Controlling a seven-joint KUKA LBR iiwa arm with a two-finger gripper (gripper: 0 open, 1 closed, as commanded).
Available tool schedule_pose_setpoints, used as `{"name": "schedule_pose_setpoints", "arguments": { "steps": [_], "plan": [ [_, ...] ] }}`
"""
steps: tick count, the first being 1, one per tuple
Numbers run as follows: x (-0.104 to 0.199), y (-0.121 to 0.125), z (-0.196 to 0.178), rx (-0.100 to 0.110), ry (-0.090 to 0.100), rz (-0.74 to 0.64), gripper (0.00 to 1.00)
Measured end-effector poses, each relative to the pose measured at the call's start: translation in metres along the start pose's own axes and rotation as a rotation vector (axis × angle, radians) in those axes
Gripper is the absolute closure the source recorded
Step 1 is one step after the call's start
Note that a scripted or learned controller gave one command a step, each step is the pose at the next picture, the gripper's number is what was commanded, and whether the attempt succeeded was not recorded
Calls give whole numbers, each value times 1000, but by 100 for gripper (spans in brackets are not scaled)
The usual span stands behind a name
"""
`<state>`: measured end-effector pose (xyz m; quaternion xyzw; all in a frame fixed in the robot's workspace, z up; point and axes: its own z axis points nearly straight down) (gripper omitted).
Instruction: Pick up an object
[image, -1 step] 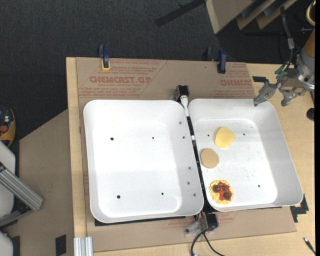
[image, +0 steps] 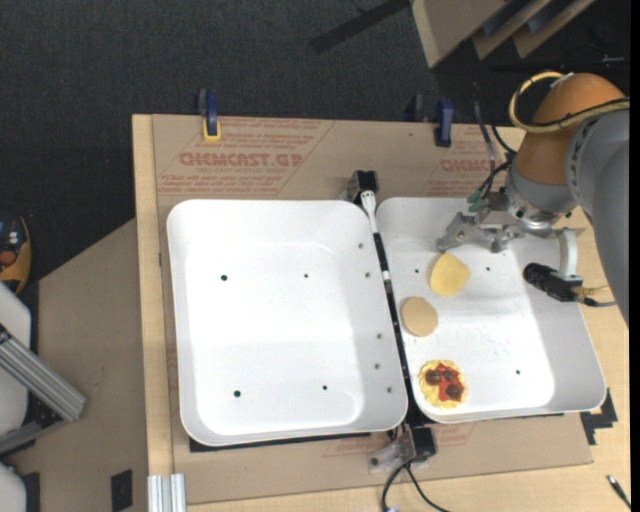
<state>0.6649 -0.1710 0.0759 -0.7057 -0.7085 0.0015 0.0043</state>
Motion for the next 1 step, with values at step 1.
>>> {"name": "schedule_pose_setpoints", "arguments": {
  "steps": [1],
  "plan": [
    [23,-36,-9,-4,-2,5,0]
  ]
}}
